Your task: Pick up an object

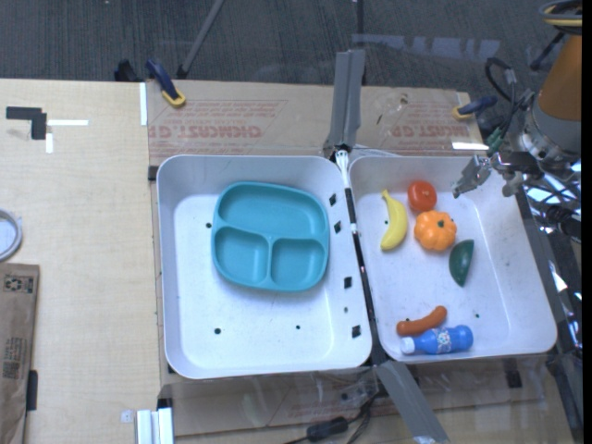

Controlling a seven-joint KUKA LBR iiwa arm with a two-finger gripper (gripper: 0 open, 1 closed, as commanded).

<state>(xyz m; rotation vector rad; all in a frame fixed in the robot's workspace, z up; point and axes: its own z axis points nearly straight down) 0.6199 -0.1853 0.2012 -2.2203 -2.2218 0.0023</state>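
1. I see the hand [487, 176] over the right bin's [518, 276] far right corner, fingers apart, holding nothing.
2. Right bin: banana [395, 221], tomato [422, 195], orange pumpkin [435, 230], green pepper [461, 260], sausage [422, 321], blue bottle [438, 341].
3. Left bin [185, 285]: teal divided plate [271, 236].

My light wooden bench [83, 248] carries two shallow white plastic bins side by side: the left bin [185, 340] and the right bin [527, 326]. A brown printed cardboard sheet [250, 118] lies beneath them, and a brown paper bag [17, 340] lies near left.
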